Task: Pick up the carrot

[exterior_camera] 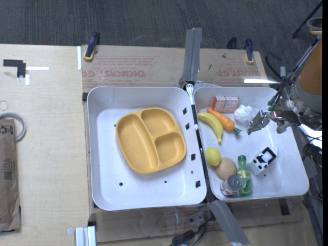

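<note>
Cardboard sheet (154,65) bears red "CHEMCO'S", upside down.

Arm (313,81) cut off at right edge

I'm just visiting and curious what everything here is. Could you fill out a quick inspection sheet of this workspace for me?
Surface: two white bins side by side; left bin, right bin, on a cardboard-covered bench.
Job's things: carrot lies in the right bin against the banana, not picked up.
Clutter: yellow divided plate in the left bin; in the right bin a lemon, green bottle, pink box, black-and-white block.
Grippers: gripper hangs over the right bin, to the right of the carrot, holding nothing that I can see.
Cables: dark cables near the arm at right.
Surroundings: blue clamps on the cardboard's far edge; dark floor beyond.
</note>
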### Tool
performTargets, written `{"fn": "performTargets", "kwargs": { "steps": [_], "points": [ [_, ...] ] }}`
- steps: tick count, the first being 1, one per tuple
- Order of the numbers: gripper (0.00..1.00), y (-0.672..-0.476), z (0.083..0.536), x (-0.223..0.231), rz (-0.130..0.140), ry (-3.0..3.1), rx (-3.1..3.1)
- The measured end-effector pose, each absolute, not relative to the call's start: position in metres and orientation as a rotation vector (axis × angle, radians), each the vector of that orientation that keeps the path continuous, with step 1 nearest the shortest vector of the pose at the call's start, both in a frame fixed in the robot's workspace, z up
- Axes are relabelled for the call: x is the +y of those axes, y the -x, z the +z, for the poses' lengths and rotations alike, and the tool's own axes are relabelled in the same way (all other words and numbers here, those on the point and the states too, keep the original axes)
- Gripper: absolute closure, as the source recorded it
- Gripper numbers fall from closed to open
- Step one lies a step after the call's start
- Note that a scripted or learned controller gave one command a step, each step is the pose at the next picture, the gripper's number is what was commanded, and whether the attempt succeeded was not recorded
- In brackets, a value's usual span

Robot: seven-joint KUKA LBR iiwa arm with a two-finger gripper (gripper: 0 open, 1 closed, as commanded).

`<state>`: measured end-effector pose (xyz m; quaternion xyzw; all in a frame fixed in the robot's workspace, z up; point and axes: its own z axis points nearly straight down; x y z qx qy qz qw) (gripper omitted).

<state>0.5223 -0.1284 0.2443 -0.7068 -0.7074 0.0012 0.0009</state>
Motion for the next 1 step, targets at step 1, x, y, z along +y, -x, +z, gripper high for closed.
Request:
{"fn": "performTargets", "kwargs": {
  "steps": [1],
  "points": [
    [0.0, -0.5917, 0.119, -0.0982, 0.004, 2.157, -2.281]
  ]
}}
